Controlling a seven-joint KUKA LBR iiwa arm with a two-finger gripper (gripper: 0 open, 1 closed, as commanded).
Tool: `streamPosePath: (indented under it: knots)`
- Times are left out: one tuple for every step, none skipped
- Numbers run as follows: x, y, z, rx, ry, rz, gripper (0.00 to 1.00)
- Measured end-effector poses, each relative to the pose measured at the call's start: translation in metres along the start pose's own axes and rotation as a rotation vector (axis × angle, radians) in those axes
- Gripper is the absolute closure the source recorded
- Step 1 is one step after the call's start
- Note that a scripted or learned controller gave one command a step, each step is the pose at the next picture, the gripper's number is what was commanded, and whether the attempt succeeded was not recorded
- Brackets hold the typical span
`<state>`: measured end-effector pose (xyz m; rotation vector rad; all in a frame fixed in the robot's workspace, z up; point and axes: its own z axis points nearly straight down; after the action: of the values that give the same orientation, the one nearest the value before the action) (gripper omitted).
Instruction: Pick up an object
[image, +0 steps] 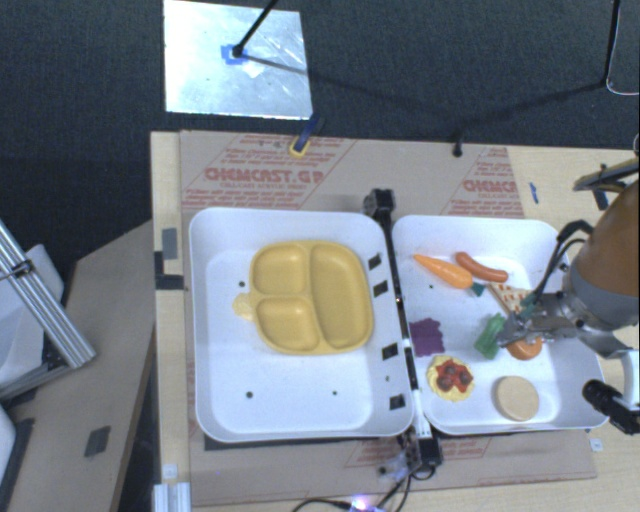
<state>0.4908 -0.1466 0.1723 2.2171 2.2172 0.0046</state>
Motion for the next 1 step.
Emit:
streamPosePath:
  knots:
    - [-0.0006, 0.0026, -0.0539, -0.002, 0.000, -0.004, 1.00]
